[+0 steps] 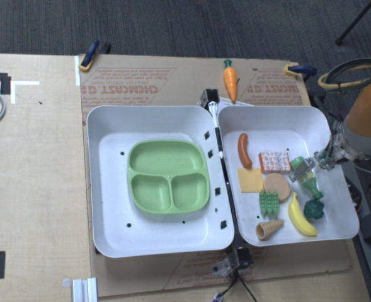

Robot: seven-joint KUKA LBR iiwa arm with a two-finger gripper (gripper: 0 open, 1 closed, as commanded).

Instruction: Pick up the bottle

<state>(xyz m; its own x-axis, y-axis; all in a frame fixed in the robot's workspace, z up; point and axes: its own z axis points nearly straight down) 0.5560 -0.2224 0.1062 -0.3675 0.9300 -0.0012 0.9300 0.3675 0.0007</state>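
The arm enters from the right, its orange band cut off by the frame edge, and the hand (306,168) reaches into the right bin (279,121) near that bin's right wall. The green bottle (308,185) lies just below the fingertips, tilted, with its upper end seemingly touching the hand; whether the fingers are apart or closed around it cannot be told, since metal parts and bottle merge into one small blur. Below the bottle sits a dark green vegetable-like toy (314,209), too small to name surely, beside a banana (300,217). Further left in the same bin lie a sausage (244,151), a yellow cheese slice (250,180), a round brown biscuit (276,186), a green studded block (268,202), an ice-cream cone (269,229) and a small box (274,162) whose print is unreadable. The left bin (103,187) holds a green divided plate (169,176). The cardboard (131,87) under the bins carries red lettering, upside down and hard to read. A toy carrot (229,79) lies on it above the bins.
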